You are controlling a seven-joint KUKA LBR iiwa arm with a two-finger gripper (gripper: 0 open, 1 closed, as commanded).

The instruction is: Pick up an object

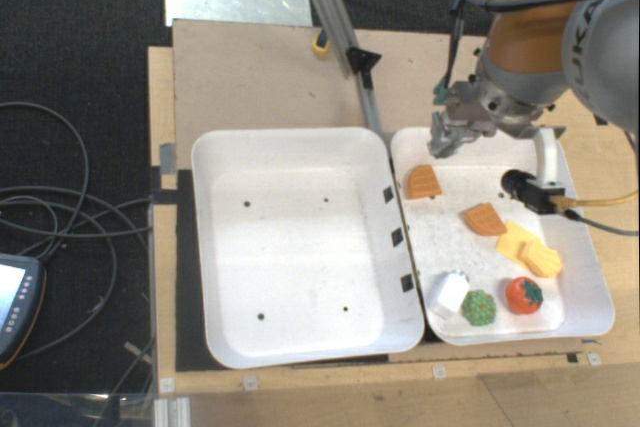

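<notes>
End effector [445,143], grip state unclear, hovers above orange wedge [423,182] in right bin [590,315].

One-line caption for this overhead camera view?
KUKA arm's gripper hovers over the right bin, near an orange wedge among toy foods; left bin alongside.

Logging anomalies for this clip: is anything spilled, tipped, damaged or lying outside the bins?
Nothing stands out. The toy foods, two orange pieces, a yellow piece, a tomato, a green piece and a white block, all lie inside the right bin. The gripper hangs over that bin's far edge.
</notes>
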